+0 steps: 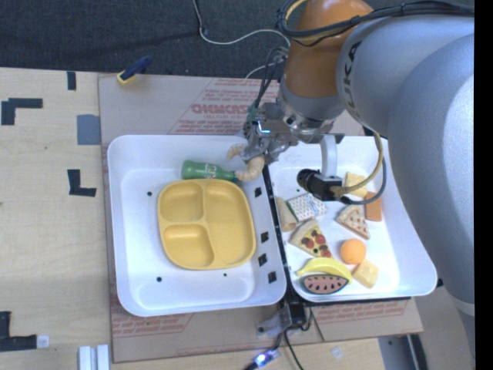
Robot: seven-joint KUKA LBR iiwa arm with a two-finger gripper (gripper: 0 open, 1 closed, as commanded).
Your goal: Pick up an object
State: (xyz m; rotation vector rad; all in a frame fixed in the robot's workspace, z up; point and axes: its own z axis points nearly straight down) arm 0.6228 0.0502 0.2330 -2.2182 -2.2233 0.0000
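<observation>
In the left bin (127, 230) we see a yellow plate (206, 223) and a green bottle (206, 170). Toy food like a pizza slice (311, 239) fills the right bin (400, 268). The gripper (258, 151) sits by a tan piece (248, 173); we cannot tell its grip.

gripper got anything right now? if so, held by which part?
Cannot be told. The gripper sits over the wall between the bins, with a tan toy piece right under it, beside the green bottle. Whether that piece is gripped or just lying there isn't visible.

The flat brown cardboard sheet (208, 102) under the bins carries red printed lettering, seen upside down and too blurred to read.
</observation>
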